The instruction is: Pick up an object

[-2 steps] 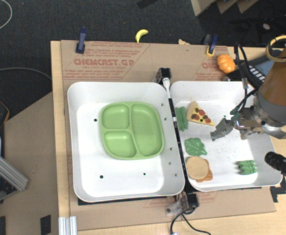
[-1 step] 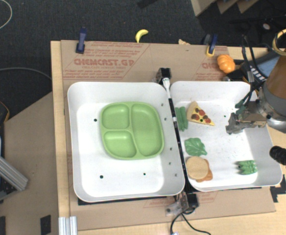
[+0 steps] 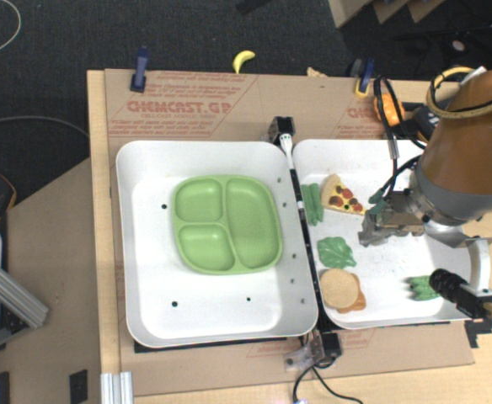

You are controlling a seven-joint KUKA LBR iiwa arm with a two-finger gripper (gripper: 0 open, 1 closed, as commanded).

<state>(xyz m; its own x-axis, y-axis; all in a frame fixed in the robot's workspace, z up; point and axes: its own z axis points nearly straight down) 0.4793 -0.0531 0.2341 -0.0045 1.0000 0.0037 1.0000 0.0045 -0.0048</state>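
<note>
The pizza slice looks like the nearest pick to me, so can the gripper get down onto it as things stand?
Probably yes. The pizza slice lies flat in the right bin, apart from the green pieces, with nothing on top of it, and the gripper hangs just beside it.

In the right bin (image 3: 347,154), the pizza slice (image 3: 342,195), lettuce leaf (image 3: 334,252) and bun (image 3: 341,289) crowd its left side; open floor lies mid-bin.
</note>
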